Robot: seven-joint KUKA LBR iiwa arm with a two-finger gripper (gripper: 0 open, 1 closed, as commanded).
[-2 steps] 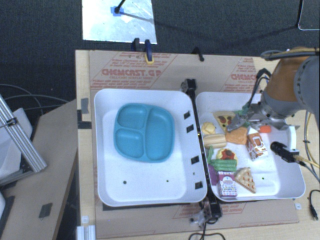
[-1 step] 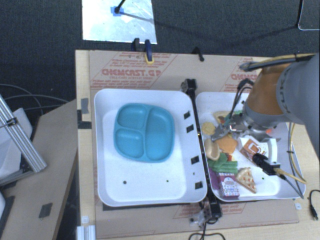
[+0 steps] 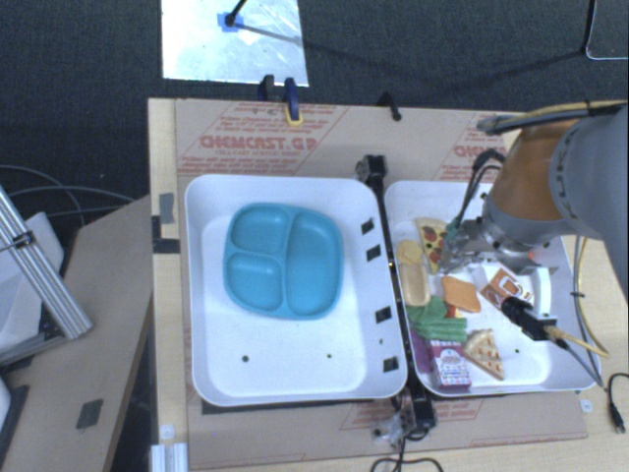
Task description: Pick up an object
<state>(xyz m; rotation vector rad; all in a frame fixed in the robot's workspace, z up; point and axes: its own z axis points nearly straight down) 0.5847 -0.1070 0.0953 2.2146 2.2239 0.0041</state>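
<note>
I see my gripper [image 3: 454,252] low in the right bin [image 3: 560,367], jaw state hidden, with the orange cheese slice [image 3: 460,294] lying just nearer, beside the hot dog bun [image 3: 416,281].

A dark carpeted floor [image 3: 88,77] surrounds the tabletop [image 3: 167,264], which is pale wood covered by a brown cardboard sheet [image 3: 324,141] printed with red lettering. On the floor behind the tabletop lies a shiny silver sheet [image 3: 231,28] with a bit of blue tape, and black cables [image 3: 442,62] run across the carpet toward the upper right. At the left edge stands an aluminium frame rail [image 3: 39,273] beside thin cables [image 3: 59,200].
</note>
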